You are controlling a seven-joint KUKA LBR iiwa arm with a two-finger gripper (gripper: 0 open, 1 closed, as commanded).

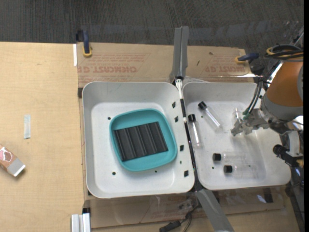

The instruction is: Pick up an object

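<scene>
Gripper (237, 128) low in right shallow white bin (270, 180); jaw state cannot be told.
Advice: centre over clear plastic black-capped tube (209, 115), descend squarely, then close.

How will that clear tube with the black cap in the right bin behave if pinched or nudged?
The clear tube is a thin cylinder lying flat on the right bin, so a nudge would likely roll it. Its clear wall looks smooth, so it may slip in a pinch. It seems small and probably light.
</scene>
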